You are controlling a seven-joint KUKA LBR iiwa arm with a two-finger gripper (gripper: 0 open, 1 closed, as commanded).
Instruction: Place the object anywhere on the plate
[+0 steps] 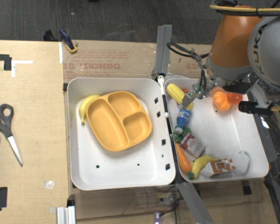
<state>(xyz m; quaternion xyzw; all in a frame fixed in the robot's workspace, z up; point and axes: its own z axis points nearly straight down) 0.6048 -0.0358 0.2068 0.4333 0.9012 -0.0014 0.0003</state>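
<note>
Small carton (221,167) near bin's front rim, glossy three-part yellow plate (119,120) — smooth, rounded, fingers (194,94) — state unclear.

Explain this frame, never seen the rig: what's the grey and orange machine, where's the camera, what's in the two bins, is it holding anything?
One fixed camera looks down at a slant on a bench. The arm, a grey KUKA with an orange band, reaches in from the right. Its gripper hangs over the right bin, near a corn cob and a blue bottle; I cannot tell whether it holds anything. That bin also has an orange fruit, a carrot and a small banana. The left bin holds a yellow divided plate, a banana beside it.
</note>
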